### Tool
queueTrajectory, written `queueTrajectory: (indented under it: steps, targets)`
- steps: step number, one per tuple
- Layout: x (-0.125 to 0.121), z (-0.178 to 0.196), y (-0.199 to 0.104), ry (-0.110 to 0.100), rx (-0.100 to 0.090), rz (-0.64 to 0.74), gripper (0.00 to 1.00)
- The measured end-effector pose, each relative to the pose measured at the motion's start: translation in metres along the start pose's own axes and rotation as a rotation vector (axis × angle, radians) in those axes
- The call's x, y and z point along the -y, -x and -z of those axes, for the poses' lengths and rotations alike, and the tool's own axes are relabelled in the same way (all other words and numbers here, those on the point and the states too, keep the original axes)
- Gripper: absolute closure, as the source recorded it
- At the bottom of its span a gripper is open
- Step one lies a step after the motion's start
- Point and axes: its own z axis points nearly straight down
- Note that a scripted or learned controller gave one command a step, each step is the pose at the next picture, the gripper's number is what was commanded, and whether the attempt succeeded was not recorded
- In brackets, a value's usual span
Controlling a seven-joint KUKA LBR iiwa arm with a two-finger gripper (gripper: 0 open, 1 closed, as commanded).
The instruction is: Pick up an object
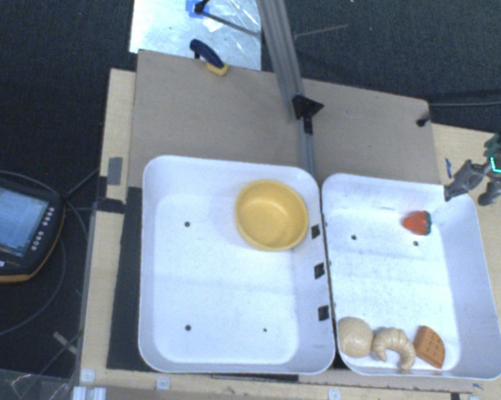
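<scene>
Bench (pixel 370 128): tan board top, carrying two shallow white bins side by side, their inner rims touching. Left bin (pixel 217 318) holds a yellow bowl (pixel 271 215), upright, near the far rim toward the bin's right side. Right bin (pixel 458 295) holds four items. Three sit in a row along the near rim: a round pale bread roll (pixel 353 336) at left, a croissant (pixel 396 346) touching it in the middle, and a small brown waffle-like piece (pixel 430 345) just beside the croissant at right. A small red object, strawberry-like (pixel 417 222), lies alone near the far right corner of that bin, well apart from the row. Gripper (pixel 474 183) sits at the frame's right edge, above and just outside the far right corner of the right bin, near the red object but not touching it. Both fingers (pixel 459 184) are visible, spread apart, with nothing between them. A handheld control pendant (pixel 0 226) lies off the bench to the left, on the dark floor.
</scene>
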Motion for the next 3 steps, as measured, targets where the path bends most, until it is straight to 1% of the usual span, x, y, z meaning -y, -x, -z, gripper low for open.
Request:
queueTrajectory:
  steps: [1, 2, 3]
  targets:
    - [0.000, 0.000, 0.000, 0.000, 0.000, 0.000, 0.00]
    - [-0.010, -0.051, 0.000, -0.004, -0.001, 0.001, 0.00]
    - [-0.011, -0.111, 0.006, -0.004, -0.001, -0.001, 0.00]
